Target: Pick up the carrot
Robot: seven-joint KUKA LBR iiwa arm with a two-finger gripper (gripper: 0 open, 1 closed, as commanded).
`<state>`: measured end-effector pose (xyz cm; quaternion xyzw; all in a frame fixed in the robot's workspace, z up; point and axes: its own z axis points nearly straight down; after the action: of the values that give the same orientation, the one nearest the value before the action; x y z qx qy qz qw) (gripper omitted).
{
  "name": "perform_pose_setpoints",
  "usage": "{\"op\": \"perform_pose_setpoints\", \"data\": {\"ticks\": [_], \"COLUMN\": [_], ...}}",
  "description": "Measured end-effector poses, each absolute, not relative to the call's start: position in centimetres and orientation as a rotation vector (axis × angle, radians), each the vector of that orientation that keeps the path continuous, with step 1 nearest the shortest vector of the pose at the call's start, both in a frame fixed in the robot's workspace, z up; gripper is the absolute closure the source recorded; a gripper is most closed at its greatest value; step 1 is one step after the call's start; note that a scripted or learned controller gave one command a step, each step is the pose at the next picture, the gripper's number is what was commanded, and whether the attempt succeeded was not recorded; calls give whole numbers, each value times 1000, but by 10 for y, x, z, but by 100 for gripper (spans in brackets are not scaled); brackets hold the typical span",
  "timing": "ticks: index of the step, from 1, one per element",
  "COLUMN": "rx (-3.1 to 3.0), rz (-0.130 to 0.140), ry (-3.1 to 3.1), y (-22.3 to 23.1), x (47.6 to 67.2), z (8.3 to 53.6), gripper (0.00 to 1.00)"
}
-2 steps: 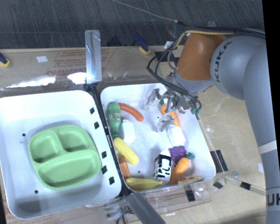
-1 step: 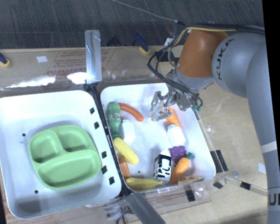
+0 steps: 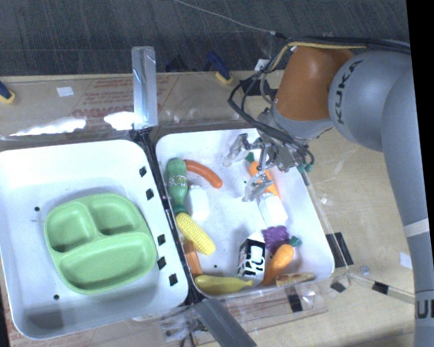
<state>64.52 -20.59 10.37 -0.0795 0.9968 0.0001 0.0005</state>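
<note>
We have our gripper (image 3: pixel 259 174) hanging low over the far right part of the right bin (image 3: pixel 221 139), wrist tilted down from the arm (image 3: pixel 364 107) that reaches in from the right. Between and just under the metal fingers we see an orange thing with a green top, which we take for the carrot (image 3: pixel 264 178); it lies right at the fingertips, against the bin's right wall. Whether the gripper is clenched on it or merely standing around it we cannot tell, since the finger metal and the orange body overlap in a blur.

Just below the gripper lies a white block (image 3: pixel 274 215), close enough to crowd any descent. Further below sit a purple piece (image 3: pixel 278 236) and an orange fruit-like piece (image 3: pixel 281 257). To the gripper's left lies an orange-red sausage shape (image 3: pixel 204 173) that could pass for the carrot, so we judge the green top decisive. Left of that lies a green vegetable (image 3: pixel 176 182), with a corn cob (image 3: pixel 195 233) below it. Well to the left, the other bin holds a green divided tray (image 3: pixel 99 241).
</note>
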Motion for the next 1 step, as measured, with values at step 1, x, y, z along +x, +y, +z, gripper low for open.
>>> {"op": "perform_pose_setpoints", "data": {"ticks": [1], "rx": [-254], "rz": [-2], "ry": [3126], "y": [-205], "x": [647], "z": [115], "gripper": [100]}}
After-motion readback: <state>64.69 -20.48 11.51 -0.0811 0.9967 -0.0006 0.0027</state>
